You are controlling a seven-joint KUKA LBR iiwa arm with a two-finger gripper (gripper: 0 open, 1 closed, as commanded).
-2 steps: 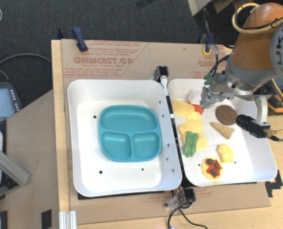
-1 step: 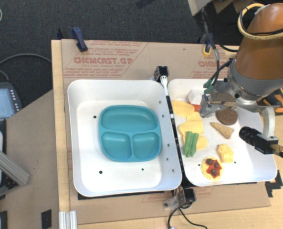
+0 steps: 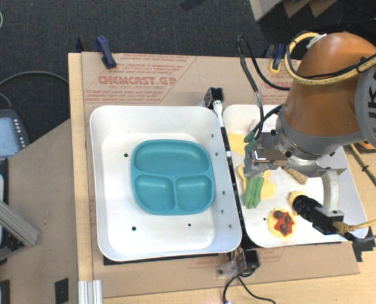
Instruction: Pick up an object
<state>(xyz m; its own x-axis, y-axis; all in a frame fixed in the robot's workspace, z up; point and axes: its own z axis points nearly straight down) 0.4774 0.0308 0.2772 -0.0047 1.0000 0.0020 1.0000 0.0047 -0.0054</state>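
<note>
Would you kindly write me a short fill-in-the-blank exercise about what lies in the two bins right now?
1. The teal divided plate lies in the ____ bin as the camera sees it.
2. That plate has ____ compartments.
3. The green toy vegetable lies in the ____ bin, below the gripper.
4. The small toy pizza has ____ topping.

Missing words: left; three; right; red

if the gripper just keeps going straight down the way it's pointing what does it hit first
Most likely the green toy vegetable in the right bin: the gripper hangs right above its upper end, pointing down. The yellow pieces lie close beside it, and depth is hard to judge from this slant.
</note>
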